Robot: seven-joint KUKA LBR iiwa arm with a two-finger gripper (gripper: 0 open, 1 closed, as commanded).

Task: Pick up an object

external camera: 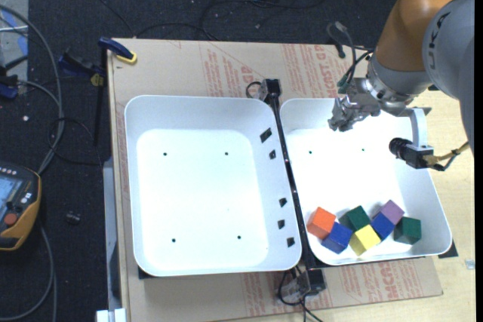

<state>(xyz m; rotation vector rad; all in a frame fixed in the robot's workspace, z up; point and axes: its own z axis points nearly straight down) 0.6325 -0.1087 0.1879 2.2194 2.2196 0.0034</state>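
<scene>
Two bins side by side on the counter (196, 60), left bin (143, 162) touching right bin (434, 196) along the middle. Cluster of blocks (362, 228) in the right bin's near end. Claw (343, 117) over that bin's far end, apart from the blocks.

A tan board printed with red lettering serves as the surface (204, 64), and two shallow white bins are carried on it side by side, their inner rims touching. The left bin (139, 185) and the right bin (434, 219) are joined by a dark strip (small black clips are seen along it). A blue-and-yellow clamp (117, 50) is fixed at the far left corner.
</scene>
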